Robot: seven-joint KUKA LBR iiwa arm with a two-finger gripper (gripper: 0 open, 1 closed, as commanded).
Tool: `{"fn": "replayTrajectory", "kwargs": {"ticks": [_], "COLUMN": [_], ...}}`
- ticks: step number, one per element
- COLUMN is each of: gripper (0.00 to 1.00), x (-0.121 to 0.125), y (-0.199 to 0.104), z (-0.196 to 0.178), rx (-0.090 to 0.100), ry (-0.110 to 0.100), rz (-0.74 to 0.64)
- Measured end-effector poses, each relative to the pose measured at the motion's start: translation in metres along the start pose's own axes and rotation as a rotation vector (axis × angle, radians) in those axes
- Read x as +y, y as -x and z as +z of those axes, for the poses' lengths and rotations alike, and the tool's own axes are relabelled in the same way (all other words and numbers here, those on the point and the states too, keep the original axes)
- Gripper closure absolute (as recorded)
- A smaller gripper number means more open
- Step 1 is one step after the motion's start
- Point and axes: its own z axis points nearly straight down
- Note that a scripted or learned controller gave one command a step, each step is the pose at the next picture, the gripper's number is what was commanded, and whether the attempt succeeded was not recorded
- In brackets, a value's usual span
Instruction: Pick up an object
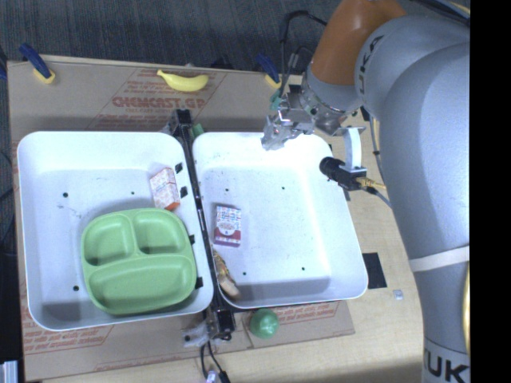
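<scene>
task status: not yet done as far as can be judged; nothing is seen between the fingers, and every candidate lies in a bin or on the desk. approach, grasp and lift all appear left to do.
end effector (275, 134): hangs at the far rim of the right bin (335, 238); too small and blurred to tell whether the fingers are apart or together.
nearest candidate: red-and-white packet (227, 224), below and to the left of the end effector, lying flat near the right bin's left wall.
second candidate: brownish item (226, 281), further below the packet, against the same wall; kind cannot be told.
left bin (48, 174): well left of the end effector; holds a green divided tray (140, 260) and a small orange-and-white carton (164, 188) just beside the tray's far edge.
on the desk: banana (184, 79) to the upper left; green ball (263, 322) far below, outside the bins.
obstructions: likely the bin walls, since both right-bin items sit close against one; open floor lies directly below the end effector.
</scene>
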Motion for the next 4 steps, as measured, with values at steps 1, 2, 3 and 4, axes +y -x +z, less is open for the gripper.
{"fn": "replayTrajectory", "kwargs": {"ticks": [1,2,3,4], "gripper": [1.0,0.0,0.0,0.0], "x": [-0.026,-0.026,-0.001,-0.002], "y": [-0.087,-0.085,0.014,0.064], "z": [-0.008,-0.008,0.006,0.056], "rx": [0.001,0.0,-0.002,0.0], "ry": [-0.004,-0.005,-0.001,-0.006], "rz": [-0.001,0.001,0.004,0.003]}}
